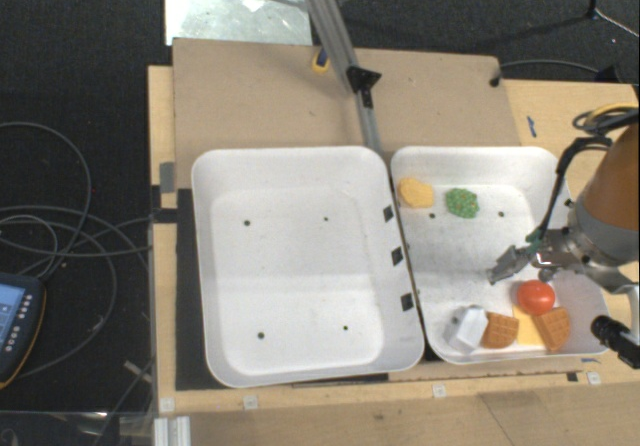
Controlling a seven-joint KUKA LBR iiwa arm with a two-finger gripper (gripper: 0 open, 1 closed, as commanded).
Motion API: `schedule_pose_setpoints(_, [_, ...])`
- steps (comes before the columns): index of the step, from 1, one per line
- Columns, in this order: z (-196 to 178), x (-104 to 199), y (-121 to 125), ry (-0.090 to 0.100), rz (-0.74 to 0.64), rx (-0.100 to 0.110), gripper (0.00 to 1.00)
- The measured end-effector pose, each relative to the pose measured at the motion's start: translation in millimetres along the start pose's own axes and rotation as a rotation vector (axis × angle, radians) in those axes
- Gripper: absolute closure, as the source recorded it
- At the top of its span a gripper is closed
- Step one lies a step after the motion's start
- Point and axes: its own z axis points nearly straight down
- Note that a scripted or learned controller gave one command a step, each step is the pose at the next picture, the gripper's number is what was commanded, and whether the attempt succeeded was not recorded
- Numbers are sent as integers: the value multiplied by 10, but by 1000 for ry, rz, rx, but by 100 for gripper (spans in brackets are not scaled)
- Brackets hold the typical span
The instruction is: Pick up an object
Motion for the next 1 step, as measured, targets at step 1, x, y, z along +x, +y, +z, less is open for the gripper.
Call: schedule_pose_setpoints(1, [463,24,83,0,0,0,0])
